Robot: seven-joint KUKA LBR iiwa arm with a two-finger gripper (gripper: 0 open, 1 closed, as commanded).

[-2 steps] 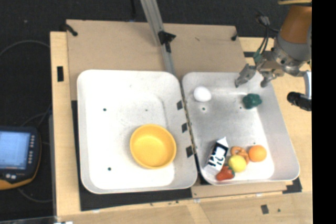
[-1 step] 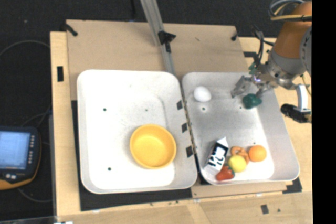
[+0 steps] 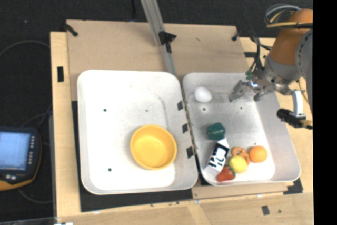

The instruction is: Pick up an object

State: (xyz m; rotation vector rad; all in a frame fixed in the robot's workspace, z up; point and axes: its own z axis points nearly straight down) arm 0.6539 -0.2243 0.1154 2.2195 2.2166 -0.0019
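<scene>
My gripper (image 3: pixel 245 91) hangs over the far right part of the right bin (image 3: pixel 274 129), with its fingers spread and nothing between them. A white egg-like ball (image 3: pixel 202 94) lies to its left near the bin's far left corner. Below that sits a dark green object (image 3: pixel 215 130). At the bin's near edge lie a black-and-white box (image 3: pixel 218 156), an orange ball (image 3: pixel 257 154), a yellow fruit (image 3: pixel 238 164) and a red piece (image 3: pixel 226 175), bunched together. A yellow bowl (image 3: pixel 153 146) rests in the left bin (image 3: pixel 105 92).
A slanted metal pole (image 3: pixel 152 10) rises from behind the bins near their shared edge. A handheld screen (image 3: pixel 16 158) lies off the bench at the left. The bins sit on a brown board (image 3: pixel 116 45).
</scene>
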